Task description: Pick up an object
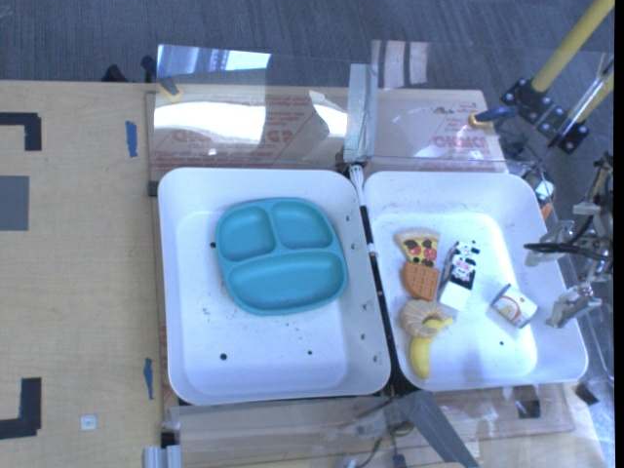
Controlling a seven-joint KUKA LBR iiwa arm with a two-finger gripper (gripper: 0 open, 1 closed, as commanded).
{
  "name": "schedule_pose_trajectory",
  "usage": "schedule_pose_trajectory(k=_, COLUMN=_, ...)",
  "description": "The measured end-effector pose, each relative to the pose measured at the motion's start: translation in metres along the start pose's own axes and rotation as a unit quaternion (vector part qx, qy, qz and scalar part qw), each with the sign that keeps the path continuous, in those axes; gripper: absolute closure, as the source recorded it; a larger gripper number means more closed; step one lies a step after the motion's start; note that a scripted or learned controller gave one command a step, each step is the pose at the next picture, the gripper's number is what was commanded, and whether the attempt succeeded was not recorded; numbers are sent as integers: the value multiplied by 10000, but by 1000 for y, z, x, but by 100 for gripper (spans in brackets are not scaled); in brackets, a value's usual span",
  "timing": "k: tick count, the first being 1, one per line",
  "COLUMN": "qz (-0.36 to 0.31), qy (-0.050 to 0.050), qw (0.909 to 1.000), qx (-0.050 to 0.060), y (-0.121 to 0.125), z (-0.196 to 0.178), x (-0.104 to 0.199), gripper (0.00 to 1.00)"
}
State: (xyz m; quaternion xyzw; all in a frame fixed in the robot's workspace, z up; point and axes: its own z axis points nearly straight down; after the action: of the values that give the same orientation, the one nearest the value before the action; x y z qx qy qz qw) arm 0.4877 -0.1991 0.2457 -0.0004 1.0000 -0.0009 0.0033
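We see the pickable toys clustered in the right bin (507,354) at the frame's lower right: a pizza slice (418,247), a waffle (421,281), a banana (420,351), a small carton (511,306). The left bin (185,281) holds a blue divided plate (281,256). At the right edge, metal parts may be the hand (570,276), but we cannot tell its state.

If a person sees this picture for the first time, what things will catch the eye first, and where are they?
The eye goes first to the blue divided plate, lying alone in the left bin. Next comes the small cluster of toys in the right bin: a pizza slice, a waffle, a banana and a black-and-white cow figure close together, and a small carton a little apart to their right.
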Motion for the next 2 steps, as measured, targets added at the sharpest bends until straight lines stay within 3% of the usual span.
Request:
schedule_pose_trajectory(k=1, qz=1068, qy=-23, qw=9943, qx=2, y=18, z=157, x=-10, gripper=0)
schedule_pose_trajectory(k=2, qz=1059, qy=-102, qw=9943, qx=23, y=18, z=143, x=-15, gripper=100)
